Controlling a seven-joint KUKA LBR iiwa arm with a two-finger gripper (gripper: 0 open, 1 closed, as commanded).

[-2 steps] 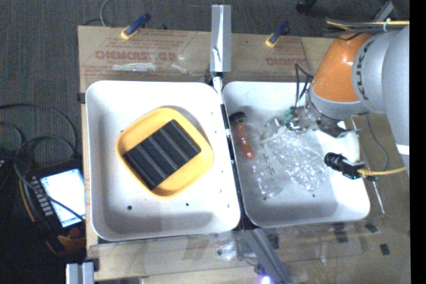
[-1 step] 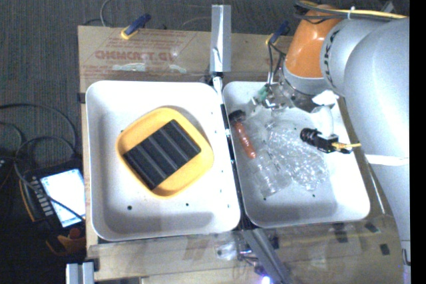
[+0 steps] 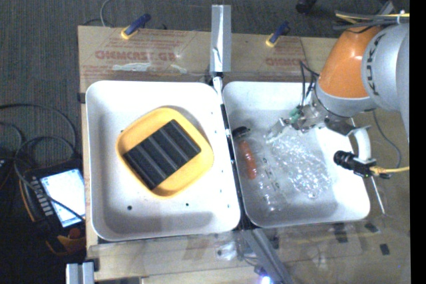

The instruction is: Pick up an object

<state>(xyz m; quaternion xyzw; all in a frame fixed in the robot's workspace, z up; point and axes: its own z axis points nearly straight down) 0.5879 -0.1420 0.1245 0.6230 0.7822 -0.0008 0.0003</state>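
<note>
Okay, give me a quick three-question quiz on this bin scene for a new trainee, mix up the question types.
1. True or false: the yellow tray with the black ribbed insert lies in the left bin.
2. Multiple choice: what lies beside the crumpled clear plastic in the right bin, near the divider between the bins? A) a blue mug B) an orange pen-like object C) a green ball
3. Fill in: the arm reaches in over the ____ bin.

Key: 1 true; 2 B; 3 right.
</note>
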